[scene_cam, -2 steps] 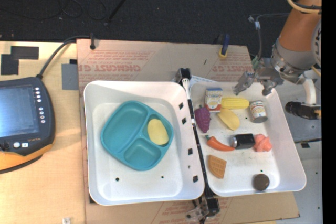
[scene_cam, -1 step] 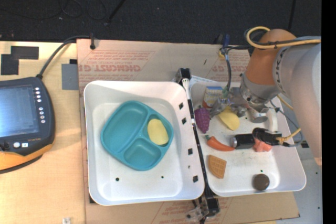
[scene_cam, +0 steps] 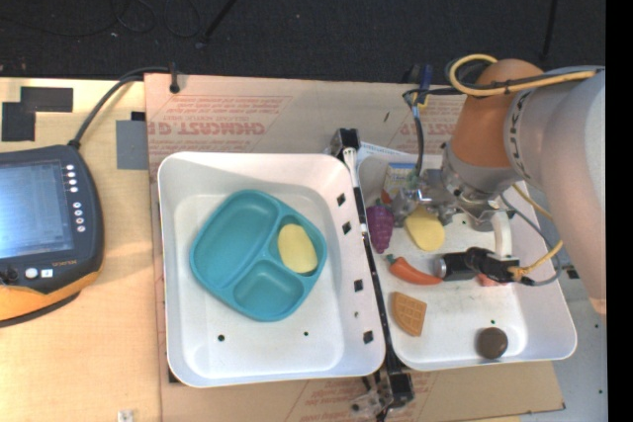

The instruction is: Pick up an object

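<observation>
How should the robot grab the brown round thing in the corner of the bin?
Take the brown round thing from straight above, jaws closing across its middle. It looks small and round and sits apart from the cracker, but close to the right bin's front wall, so coming in from the side looks awkward.

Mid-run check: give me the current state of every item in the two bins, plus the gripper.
Teal divided plate: flat in the left bin, carrying a yellow piece.
Yellow piece: resting in the plate's right compartment.
Gripper: low over the right bin, above a pale yellow object; finger state unclear.
Pale yellow object: lying in the right bin.
Purple object: lying by the bin divider.
Orange-red pepper: lying flat.
Waffle piece: lying flat.
Brown round object: resting near the bin's front corner.
</observation>
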Controlling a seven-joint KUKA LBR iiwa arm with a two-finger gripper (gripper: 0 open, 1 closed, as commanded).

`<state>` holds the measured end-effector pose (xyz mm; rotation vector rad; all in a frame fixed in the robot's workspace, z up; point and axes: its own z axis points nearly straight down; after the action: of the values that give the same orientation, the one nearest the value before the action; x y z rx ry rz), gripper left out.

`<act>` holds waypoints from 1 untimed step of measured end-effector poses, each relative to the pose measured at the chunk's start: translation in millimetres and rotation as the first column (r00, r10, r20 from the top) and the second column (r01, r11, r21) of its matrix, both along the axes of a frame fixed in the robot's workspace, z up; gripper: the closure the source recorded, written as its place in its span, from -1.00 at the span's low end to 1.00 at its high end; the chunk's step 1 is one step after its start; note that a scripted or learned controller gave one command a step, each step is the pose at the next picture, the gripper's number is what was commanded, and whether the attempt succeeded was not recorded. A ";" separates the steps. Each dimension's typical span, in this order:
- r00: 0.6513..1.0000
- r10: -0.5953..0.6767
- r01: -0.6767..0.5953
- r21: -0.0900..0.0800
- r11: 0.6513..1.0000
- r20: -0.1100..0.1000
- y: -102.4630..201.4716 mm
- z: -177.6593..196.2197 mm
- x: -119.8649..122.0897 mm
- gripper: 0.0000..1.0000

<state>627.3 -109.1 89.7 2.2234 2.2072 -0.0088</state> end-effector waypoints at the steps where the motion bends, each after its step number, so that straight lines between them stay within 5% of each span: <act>1: 1.000 0.004 -0.004 0.007 1.000 0.005 -28.5 114.8 -38.2 -1.00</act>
<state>589.1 -137.6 204.5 2.2194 2.2129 0.0039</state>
